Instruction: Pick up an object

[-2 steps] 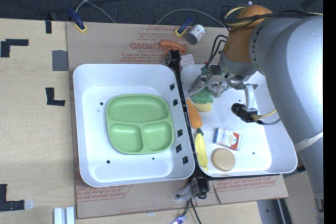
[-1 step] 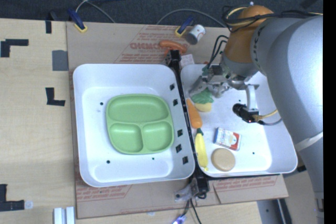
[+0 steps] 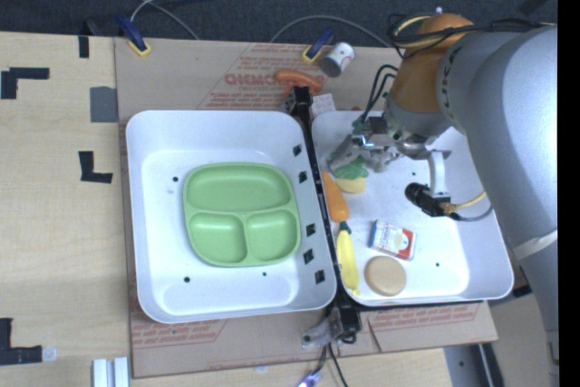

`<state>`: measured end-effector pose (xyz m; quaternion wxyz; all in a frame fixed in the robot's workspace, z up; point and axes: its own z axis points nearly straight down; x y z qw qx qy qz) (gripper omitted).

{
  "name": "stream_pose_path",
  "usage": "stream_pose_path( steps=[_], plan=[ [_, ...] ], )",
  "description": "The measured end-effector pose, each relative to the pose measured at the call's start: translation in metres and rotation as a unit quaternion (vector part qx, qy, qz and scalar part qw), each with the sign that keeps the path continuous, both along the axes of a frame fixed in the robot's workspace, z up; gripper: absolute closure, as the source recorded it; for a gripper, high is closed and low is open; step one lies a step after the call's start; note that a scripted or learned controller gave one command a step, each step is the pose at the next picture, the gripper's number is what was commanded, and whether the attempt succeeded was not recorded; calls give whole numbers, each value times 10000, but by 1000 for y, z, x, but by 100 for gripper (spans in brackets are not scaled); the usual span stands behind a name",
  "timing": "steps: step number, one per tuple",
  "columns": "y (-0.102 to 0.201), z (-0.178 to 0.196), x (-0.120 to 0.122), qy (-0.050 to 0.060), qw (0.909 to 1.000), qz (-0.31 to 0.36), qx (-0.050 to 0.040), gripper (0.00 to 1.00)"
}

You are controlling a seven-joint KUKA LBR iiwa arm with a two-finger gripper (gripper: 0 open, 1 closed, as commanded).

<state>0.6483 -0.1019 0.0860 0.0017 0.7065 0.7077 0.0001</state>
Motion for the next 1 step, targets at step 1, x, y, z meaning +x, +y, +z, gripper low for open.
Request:
stream_pose_path(
  steps=[1],
  plan=[
    [0, 14, 3, -49, 10000, 0, -6, 100]
  ],
)
